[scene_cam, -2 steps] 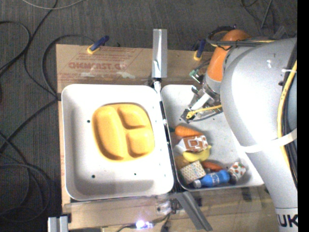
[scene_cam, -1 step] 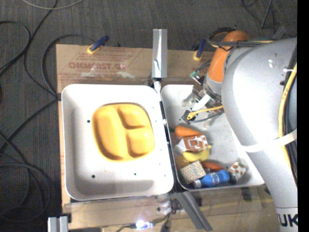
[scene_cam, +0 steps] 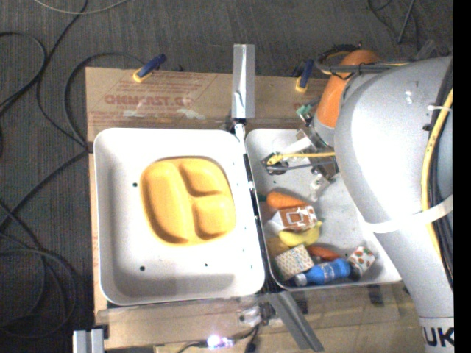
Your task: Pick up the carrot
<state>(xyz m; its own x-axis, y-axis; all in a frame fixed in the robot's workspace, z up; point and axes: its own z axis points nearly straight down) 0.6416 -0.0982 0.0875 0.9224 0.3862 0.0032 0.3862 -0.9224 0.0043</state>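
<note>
carrot (scene_cam: 285,198): lying flat in the right bin (scene_cam: 342,212), just below the jaws in the view and slightly toward the left bin; nothing is gripping it, and one side is touching a small printed carton (scene_cam: 298,217).
jaws: hanging over the far part of the right bin, near the carrot; the wrist is hiding them, so i cannot tell how far apart they are standing or whether anything is sitting between them.
arm (scene_cam: 397,123): reaching in from the right, its grey body bending over the right bin's outer side, the orange band (scene_cam: 331,101) showing beyond the jaws at the bin's far edge.
why there: in my judgement the jaws are waiting on the carrot's open side, since its other side is crowding against clutter.
clutter: a banana (scene_cam: 303,235), a second carton (scene_cam: 294,259), a blue bottle (scene_cam: 324,273) and an orange-red piece (scene_cam: 324,252) are lying beyond the carrot from the jaws; the orange-red piece is risking confusion with the target.
left bin (scene_cam: 110,219): holding 1 yellow divided tray (scene_cam: 190,199), well apart from the jaws, playing no part here.
worktop (scene_cam: 110,94): carrying the 2 bins side by side.
</note>
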